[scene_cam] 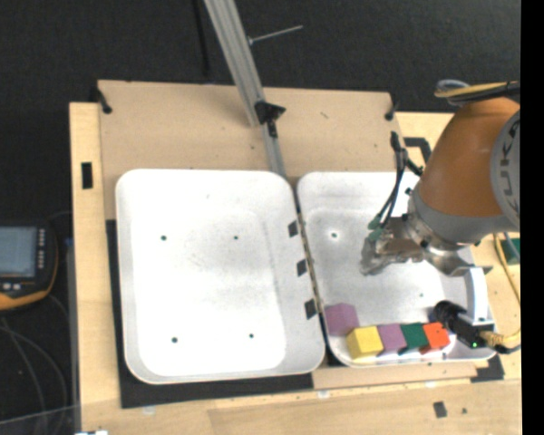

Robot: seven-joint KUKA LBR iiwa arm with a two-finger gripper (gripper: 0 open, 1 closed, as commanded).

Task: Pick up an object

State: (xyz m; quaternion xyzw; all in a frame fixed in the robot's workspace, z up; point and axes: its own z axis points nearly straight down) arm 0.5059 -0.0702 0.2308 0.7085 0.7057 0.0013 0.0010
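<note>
In the right bin (344,198) several small blocks lie along the front edge: a purple block (341,316), a yellow block (364,342), a mauve block (392,337), a green block (412,336) and an orange-red block (434,337). My gripper (375,259) hangs over the middle of the right bin, behind the row of blocks and apart from them. The wrist and orange band (467,166) rise to its right and hide the bin's right side.
The left bin (208,270) lies beside the right one, with dark clips (301,266) along the shared edge. A slanted metal bar (240,57) stands at the back. A handheld device (14,256) sits off the bench at the left.
</note>
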